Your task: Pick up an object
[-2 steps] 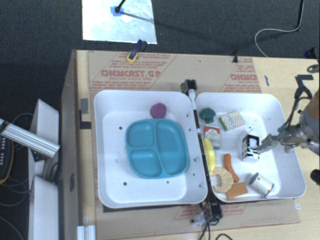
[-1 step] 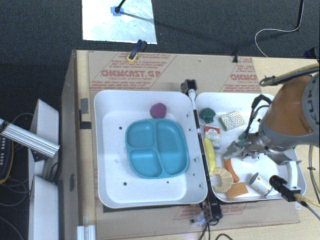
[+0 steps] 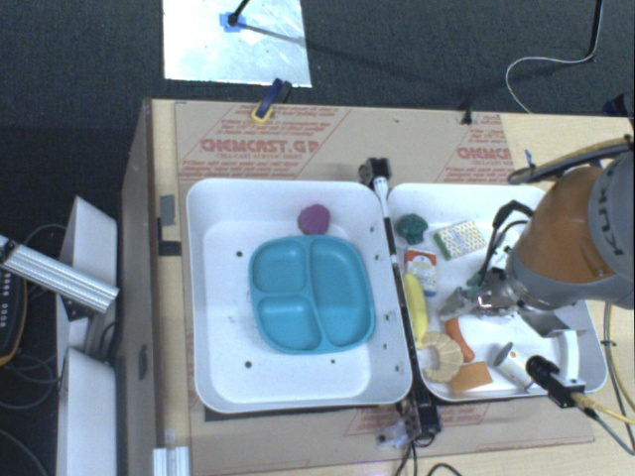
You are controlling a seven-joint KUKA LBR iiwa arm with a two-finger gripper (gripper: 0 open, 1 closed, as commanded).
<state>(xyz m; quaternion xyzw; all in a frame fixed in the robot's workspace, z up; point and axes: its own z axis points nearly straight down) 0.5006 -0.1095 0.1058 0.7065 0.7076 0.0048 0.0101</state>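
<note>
Tray (image 3: pixel 313 296) (blue) in left bin (image 3: pixel 223 266).

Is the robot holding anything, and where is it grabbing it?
Cannot tell: the gripper hangs low in the right bin above the carrot.

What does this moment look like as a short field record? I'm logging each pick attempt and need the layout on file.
left bin: holds a blue divided plate and a purple ball near the far wall
right bin: small items, among them a yellow banana, an orange carrot, a green piece and a checkered packet
arm: reaches in from the right, over the right bin
hand: low above the carrot and banana; no item seen in it
</note>
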